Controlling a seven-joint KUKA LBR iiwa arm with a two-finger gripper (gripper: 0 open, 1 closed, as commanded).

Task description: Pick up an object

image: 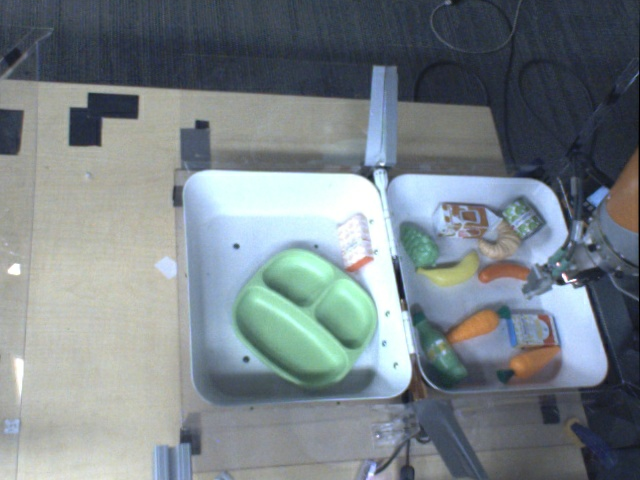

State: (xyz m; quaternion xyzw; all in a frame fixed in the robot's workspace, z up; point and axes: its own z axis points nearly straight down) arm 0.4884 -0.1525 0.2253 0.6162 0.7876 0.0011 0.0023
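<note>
The right bin (590,368) holds several toy foods. Among them are a banana (450,270), a red-orange sausage (503,272), a carrot (473,325), a blue and orange juice carton (530,330) and a brown and white carton (465,218). My gripper (553,273) hangs low over the right side of this bin, just right of the sausage and above the juice carton. Nothing shows in its grasp. The left bin (210,268) holds a green divided plate (300,313) and a small white and orange packet (354,241).
Also in the right bin are a green leafy toy (420,245), a green bottle (440,353), a green and white packet (523,218), a bread piece (500,240) and an orange piece (530,365). A metal divider post (381,118) stands behind the bins. Cables lie on the floor at the back right.
</note>
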